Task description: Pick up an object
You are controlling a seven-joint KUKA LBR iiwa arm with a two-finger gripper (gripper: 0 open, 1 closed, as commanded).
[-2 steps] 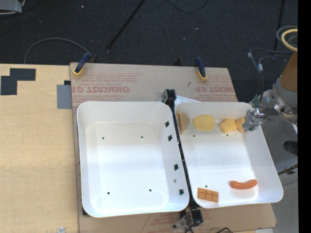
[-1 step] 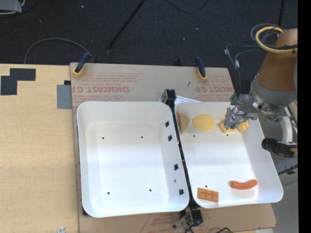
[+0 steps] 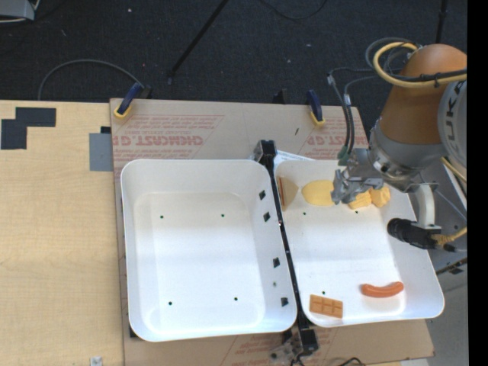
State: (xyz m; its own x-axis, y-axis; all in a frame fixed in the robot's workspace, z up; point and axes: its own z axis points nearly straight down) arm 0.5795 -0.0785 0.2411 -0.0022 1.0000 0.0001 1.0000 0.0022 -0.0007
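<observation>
My gripper (image 3: 347, 193) hangs low at the back of the right bin (image 3: 412, 300), between a yellow lemon-shaped object (image 3: 317, 194) on its left and a yellow-orange piece (image 3: 375, 197) on its right. Its fingers are hard to make out against these objects. A brown slice (image 3: 287, 191) leans near the divider at the bin's back left. An orange-red sausage (image 3: 381, 289) lies near the front right. A tan waffle-like square (image 3: 326, 306) sits at the front left corner.
The left bin (image 3: 145, 204) stands beside the right one, with a black divider strip (image 3: 276, 239) between them. Cardboard (image 3: 198, 132) lies under both bins, held by clamps (image 3: 128, 101) at the back.
</observation>
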